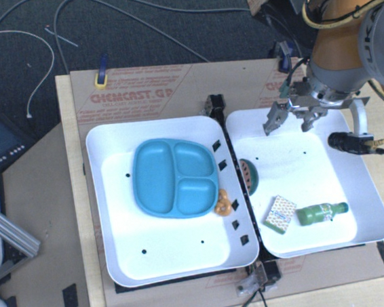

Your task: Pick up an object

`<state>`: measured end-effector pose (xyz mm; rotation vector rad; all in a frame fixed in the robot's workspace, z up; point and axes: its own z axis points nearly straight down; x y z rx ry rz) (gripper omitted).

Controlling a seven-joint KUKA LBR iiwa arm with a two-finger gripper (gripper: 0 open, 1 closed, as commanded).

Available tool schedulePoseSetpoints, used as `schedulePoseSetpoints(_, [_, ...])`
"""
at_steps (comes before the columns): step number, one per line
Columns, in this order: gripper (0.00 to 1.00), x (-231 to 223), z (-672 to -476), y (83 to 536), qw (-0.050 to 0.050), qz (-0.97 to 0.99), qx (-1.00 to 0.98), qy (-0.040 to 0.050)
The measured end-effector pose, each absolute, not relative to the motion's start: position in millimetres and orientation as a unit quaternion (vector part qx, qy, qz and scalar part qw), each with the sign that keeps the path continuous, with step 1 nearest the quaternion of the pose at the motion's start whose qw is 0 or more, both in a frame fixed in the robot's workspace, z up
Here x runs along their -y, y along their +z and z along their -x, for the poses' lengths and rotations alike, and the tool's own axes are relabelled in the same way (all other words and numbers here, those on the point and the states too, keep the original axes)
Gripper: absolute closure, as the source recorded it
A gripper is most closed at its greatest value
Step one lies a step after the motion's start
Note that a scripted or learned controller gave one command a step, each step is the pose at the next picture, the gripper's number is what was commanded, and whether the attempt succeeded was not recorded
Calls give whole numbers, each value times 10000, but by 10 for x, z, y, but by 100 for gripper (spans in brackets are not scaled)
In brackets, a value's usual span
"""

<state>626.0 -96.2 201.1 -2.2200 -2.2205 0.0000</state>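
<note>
A round, striped green and brown thing is lying against the left wall of the right bin, and the divider between the bins is cutting off part of it, so what it is stays hard to make out. A small orange-brown lump is sitting at the lower right edge of the blue divided plate in the left bin; it is too small to identify. The arm is being cut off by the upper right corner of the view, and its bulk is hiding the far right corner of the right bin.

The tool is hanging over the upper part of the right bin, near its back wall. Its two fingers are standing spread apart, pointing down and to the left, and nothing is showing between them. Whether the tips are touching the bin floor cannot be told from this slant; a faint shadow is lying below them.

The things to pick are lying well apart from the tool, toward the near side of the right bin. A green bottle is lying on its side, its neck pointing right. Just beside it on the left, a small box with a green and white pattern is lying flat, turned at an angle. Both bins are resting on a surface covered with printed cardboard.
</note>
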Motion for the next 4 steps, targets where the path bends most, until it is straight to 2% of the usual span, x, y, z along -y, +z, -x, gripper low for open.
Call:
schedulePoseSetpoints(1, [0, 991, -6270, 1581, 27, 7072, 7070, 17])
schedulePoseSetpoints(2, [0, 947, -6199, 1128, 31, 7072, 7070, 17])
schedulePoseSetpoints(3, [0, 939, -6193, 832, 25, 7071, 7071, 14])
schedulePoseSetpoints(4, [100, 940, -6207, 966, 8, 7074, 7068, -3])
